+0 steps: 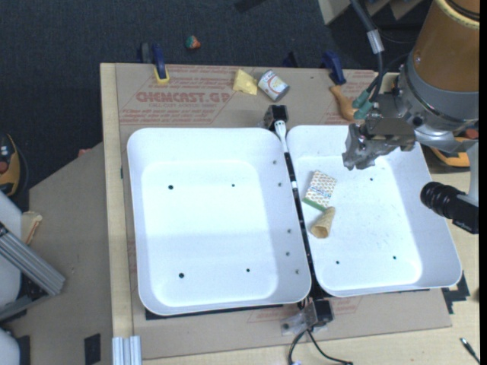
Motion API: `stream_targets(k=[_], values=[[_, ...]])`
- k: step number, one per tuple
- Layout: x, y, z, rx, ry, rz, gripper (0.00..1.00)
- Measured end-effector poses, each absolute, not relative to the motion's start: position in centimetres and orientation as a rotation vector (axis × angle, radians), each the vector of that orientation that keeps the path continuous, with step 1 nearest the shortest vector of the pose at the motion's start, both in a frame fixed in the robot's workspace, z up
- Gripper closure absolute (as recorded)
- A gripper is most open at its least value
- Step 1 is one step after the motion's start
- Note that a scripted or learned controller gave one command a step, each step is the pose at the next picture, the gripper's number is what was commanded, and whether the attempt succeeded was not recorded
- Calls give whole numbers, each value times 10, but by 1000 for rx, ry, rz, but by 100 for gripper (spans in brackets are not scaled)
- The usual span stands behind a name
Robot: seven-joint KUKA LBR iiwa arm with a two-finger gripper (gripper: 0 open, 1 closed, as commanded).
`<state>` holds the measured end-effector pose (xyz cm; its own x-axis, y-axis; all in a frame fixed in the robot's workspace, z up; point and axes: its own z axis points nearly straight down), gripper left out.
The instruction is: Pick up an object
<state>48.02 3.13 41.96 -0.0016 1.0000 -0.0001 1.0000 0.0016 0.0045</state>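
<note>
End effector (358, 160) above right bin (426, 272)

Patterned box (321, 188): small, pale with green and orange dots, green edge — lies flat, slightly tilted, in the right bin's left half, near the divider.
Cone (323, 222): tan, ice-cream-cone shaped — on its side just nearer than the box, touching or almost touching it.

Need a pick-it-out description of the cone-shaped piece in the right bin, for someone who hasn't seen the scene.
Start at the right bin, the one under the gripper. Two items lie near its left wall: the cone is the lower one, touching the patterned box. It is tan and tapered; the box is flat, rectangular, white with coloured dots and a green edge.
</note>
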Motion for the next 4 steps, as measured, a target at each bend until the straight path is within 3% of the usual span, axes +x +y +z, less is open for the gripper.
stream_targets(k=[1,2,3,4], values=[[573,118,313,2217,2235,-9,100],[537,216,349,2208,2237,10,100],[518,225,544,2212,2221,32,100],[477,224,403,2226,2227,-25,100]])
